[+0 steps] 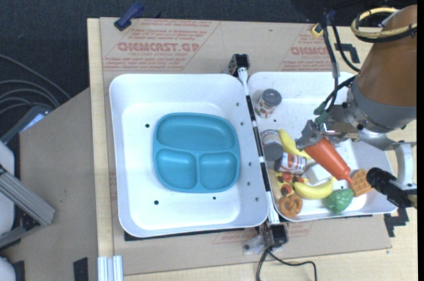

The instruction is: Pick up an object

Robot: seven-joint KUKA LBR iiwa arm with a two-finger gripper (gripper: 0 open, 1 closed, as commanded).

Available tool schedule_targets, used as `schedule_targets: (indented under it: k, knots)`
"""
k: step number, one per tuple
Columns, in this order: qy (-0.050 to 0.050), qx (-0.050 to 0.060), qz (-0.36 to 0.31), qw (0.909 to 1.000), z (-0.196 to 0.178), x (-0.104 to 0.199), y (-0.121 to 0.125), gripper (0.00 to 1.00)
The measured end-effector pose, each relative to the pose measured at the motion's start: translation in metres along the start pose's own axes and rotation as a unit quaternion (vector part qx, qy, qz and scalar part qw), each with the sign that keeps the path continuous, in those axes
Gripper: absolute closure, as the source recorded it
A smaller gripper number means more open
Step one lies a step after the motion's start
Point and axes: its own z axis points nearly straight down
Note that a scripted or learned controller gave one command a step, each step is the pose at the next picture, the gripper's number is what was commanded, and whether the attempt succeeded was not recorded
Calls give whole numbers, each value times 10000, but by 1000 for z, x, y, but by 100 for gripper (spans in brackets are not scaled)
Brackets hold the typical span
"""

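Over the right bin (311, 91), the gripper (317, 132) hangs low above the toy pile, and whether its fingers are apart or together cannot be told at this angle. Just beside it lies an orange carrot (329, 158), perhaps touching it. Nearby are a yellow banana (314, 189), a green broccoli piece (339, 200), a pretzel (290, 205) and a small can (268, 101) by the far wall. A blue divided plate (195, 152) sits in the left bin (129, 140).
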Motion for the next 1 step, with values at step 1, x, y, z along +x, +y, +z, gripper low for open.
schedule_targets:
  k: [1]
  knots:
    - [-9,-21,4,10000,10,-28,33,100]
